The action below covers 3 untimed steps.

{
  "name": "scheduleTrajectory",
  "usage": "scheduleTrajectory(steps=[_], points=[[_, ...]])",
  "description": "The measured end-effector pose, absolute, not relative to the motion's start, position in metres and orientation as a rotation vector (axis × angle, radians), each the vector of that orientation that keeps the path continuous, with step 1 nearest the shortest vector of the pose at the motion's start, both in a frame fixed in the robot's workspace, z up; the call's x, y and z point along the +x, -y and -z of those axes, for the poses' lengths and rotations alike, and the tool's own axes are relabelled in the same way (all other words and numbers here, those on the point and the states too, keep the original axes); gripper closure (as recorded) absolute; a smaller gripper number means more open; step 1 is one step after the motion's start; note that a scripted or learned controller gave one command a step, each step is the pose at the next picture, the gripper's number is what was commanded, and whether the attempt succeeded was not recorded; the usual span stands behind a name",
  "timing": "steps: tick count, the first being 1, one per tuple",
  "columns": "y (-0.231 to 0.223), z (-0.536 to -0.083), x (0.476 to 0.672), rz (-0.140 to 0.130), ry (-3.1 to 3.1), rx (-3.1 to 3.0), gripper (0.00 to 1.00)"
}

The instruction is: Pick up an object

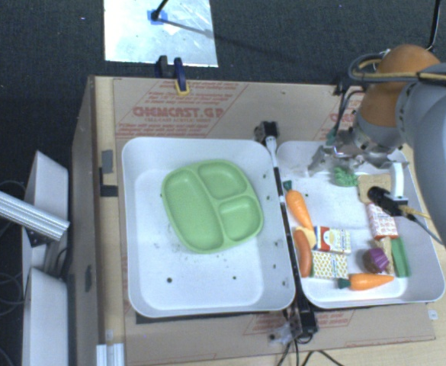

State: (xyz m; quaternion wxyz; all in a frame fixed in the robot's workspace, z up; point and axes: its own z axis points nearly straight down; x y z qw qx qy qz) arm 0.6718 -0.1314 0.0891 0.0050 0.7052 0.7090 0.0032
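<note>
Tabletop [177, 113] w/ two white bins side by side. Left bin [131, 227] holds a green divided plate [211, 204], roughly centred and slightly rotated; a few dark specks on the bin floor are too small to identify.

Right bin [337, 204]: an upper carrot [299, 208] lies along the left wall, and a second carrot [304, 252] sits just below it, partly tucked behind an orange-and-white carton [331, 239]. A yellow patterned carton [329, 265] touches that one on its near side. A third carrot [369, 282] lies across the near edge. A purple item [375, 261] sits beside a green stick [399, 256]; shape of the purple one is unclear. A red-and-white packet [380, 221] is just above them, label unreadable.

Pincer [337, 157] hangs over the bin's far end as blurred metal, so can't tell if it's apart or together. The arm behind it hides the bin's far right corner and is cut off at the frame's right edge.

Green lump [344, 178] lies in the far part of the right bin, just on the near side of the pincer, close below its tip. Contact vs. small gap: can't tell. Nothing visibly clamped.
</note>
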Motion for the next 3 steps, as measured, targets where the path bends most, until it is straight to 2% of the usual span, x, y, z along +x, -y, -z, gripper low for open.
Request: scheduleTrajectory(steps=[1, 2, 3], points=[[0.158, -0.089, 0.672, -0.010, -2.218, 2.209, 0.00], [0.159, -0.103, 0.674, -0.013, -2.217, 2.197, 1.00], [0.159, -0.102, 0.673, -0.011, -2.218, 2.199, 0.00]])
